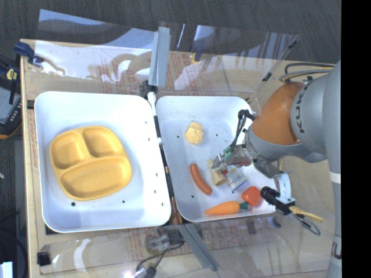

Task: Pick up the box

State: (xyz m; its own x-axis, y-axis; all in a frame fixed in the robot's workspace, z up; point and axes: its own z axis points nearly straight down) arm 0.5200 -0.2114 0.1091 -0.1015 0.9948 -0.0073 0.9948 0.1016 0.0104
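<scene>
The box [234,179] is small, with a white and blue printed face, and lies tilted in the right bin [174,126] near its right wall. A tan block [218,177] rests against its left side. My gripper [222,161] is low in the bin, directly over the upper left edge of the box and the tan block, and seems to touch them. The grey arm with its orange band [278,120] reaches in from the right and hides the bin's right rim.
In the right bin lie a yellow corn piece [195,133], a red sausage [200,179], an orange carrot [224,209] and a red pepper [251,196]. The left bin [46,213] holds a yellow divided plate [90,161]. Black cables trail near the arm.
</scene>
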